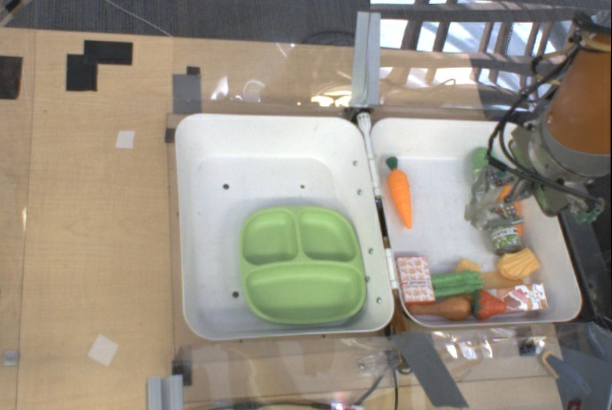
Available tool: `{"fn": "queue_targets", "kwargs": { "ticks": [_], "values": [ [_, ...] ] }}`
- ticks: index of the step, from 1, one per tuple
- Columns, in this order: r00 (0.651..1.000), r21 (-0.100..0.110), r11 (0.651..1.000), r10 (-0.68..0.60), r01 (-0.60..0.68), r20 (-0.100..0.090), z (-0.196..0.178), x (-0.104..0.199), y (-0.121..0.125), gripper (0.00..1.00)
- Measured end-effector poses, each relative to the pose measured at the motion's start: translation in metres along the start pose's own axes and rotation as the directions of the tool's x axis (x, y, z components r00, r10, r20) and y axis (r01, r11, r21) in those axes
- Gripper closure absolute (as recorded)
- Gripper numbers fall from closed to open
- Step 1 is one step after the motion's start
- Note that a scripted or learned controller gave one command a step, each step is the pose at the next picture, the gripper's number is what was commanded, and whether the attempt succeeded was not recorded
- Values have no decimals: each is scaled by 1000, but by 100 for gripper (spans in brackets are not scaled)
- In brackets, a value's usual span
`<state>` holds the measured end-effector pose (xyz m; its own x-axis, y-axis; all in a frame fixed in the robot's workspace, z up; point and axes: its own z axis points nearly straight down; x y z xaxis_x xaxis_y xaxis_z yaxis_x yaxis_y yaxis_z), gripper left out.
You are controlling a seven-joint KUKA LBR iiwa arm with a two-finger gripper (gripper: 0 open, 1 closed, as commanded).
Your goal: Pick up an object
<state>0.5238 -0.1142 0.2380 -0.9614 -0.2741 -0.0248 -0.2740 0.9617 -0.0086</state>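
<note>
My gripper [488, 200] reaches down into the right bin [435, 150] near its right side, under the arm's orange band [583, 107]. It hangs just over a small can [505, 236] and beside a green item [480, 160]. An orange carrot [400, 194] lies on the bin's left side, well apart from the gripper. Along the front edge lie a red-and-white box [414, 279], a green vegetable [459, 284], a brown sausage [443, 308], a red piece [490, 305], a yellow piece [519, 263] and another small box [525, 298].
The left bin [210, 160] holds a green divided plate [302, 263] at its front. A grey divider [375, 198] runs between the bins. A metal rack [459, 35] stands behind the right bin. Black cables [521, 107] hang by the arm's wrist.
</note>
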Motion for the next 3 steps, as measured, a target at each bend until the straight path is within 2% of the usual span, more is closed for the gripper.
{"fn": "queue_targets", "kwargs": {
  "ticks": [2,3],
  "values": [
    [1000,7,1000,-4,4,19,-25,-6,0,100],
    [996,-8,996,-87,87,-13,-34,-116,-4,100]
  ]
}}
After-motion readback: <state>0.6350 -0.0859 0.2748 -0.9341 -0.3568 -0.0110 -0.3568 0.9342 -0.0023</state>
